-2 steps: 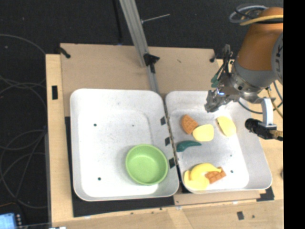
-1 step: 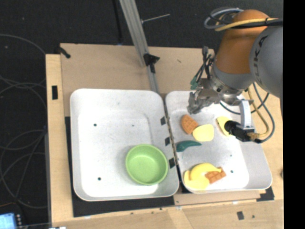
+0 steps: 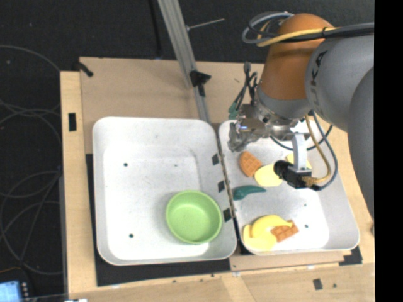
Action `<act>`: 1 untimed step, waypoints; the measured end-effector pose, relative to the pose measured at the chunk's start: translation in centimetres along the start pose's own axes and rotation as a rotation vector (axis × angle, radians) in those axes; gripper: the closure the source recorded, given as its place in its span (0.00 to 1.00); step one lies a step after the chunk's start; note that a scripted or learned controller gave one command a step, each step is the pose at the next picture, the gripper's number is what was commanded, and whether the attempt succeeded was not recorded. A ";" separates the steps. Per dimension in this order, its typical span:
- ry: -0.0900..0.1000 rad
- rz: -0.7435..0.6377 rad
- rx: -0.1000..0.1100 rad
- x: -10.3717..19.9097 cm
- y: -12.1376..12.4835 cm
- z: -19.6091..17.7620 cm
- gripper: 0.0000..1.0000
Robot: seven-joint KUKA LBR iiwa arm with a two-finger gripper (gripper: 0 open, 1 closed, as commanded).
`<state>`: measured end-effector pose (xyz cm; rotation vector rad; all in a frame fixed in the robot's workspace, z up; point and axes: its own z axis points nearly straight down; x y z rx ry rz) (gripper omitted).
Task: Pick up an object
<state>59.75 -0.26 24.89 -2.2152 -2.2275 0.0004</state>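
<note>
While the gripper hangs over the right bin's far-left corner, can't tell its state; the orange waffle piece lies just below it, beside a pale yellow piece.

Two bins sit side by side on the surface, their inner edges touching. In the left bin, a bowl lies toward 5 o'clock. In the right bin, the hand hangs at 11 o'clock. A waffle piece lies just below it, a spoon-like utensil at 9 o'clock, and a round item at 6 o'clock.
</note>
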 end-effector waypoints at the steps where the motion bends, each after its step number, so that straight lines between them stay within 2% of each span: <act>1: 0.000 -0.001 -0.001 4.9 1.5 1.2 1.00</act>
